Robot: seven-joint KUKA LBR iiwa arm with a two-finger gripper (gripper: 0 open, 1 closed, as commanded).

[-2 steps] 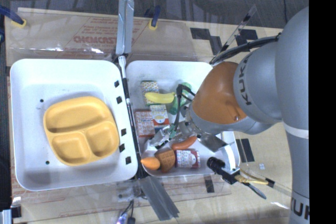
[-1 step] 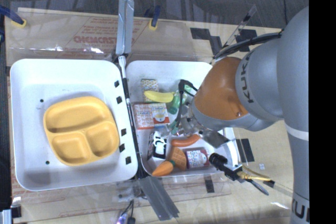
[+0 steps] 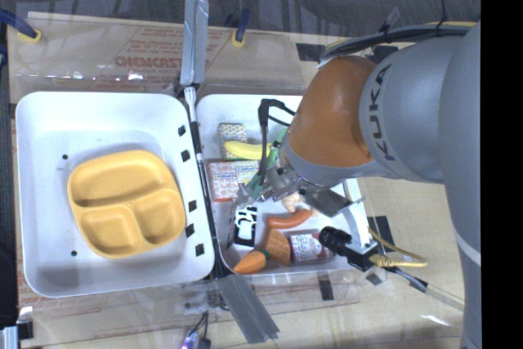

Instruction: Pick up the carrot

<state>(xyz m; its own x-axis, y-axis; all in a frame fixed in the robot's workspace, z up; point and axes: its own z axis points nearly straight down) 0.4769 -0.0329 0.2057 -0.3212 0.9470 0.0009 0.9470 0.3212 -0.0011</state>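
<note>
Landmark: a yellow three-compartment plastic tray (image 3: 124, 202) lay flat in the left white bin (image 3: 33, 176), and every place below was reckoned from it.

Arm: the grey arm with its broad orange band (image 3: 331, 118) reached in from the right and hung over the right white bin (image 3: 214, 114), well to the right of the yellow tray.

Pincer: the two-finger gripper (image 3: 270, 190) sat under the orange band, to the right of the tray and about level with its middle; whether it stood wide or narrow could not be told, as the wrist and clutter hid its tips.

Carrot: the small orange carrot (image 3: 250, 262) with a green stub lay at the near edge of the right bin, right of the tray and lower than its near rim.

Carrot against pincer: the carrot lay apart from the pincer, nearer the camera and slightly to its left, with a black-and-white patterned box (image 3: 244, 225) between the two; nothing was seen gripped.

Neighbours of the carrot: a brown bottle with a red-and-white label (image 3: 296, 245) lay just beside it on the side away from the tray, and an orange-red sausage-shaped piece (image 3: 289, 218) lay above that.

Farther items: a yellow banana (image 3: 243, 149) and a printed red-and-white packet (image 3: 228, 176) lay right of the tray, above the carrot in the view.

Divider: a strip with black marks (image 3: 193, 176) ran between the tray's bin and the carrot's bin.
</note>
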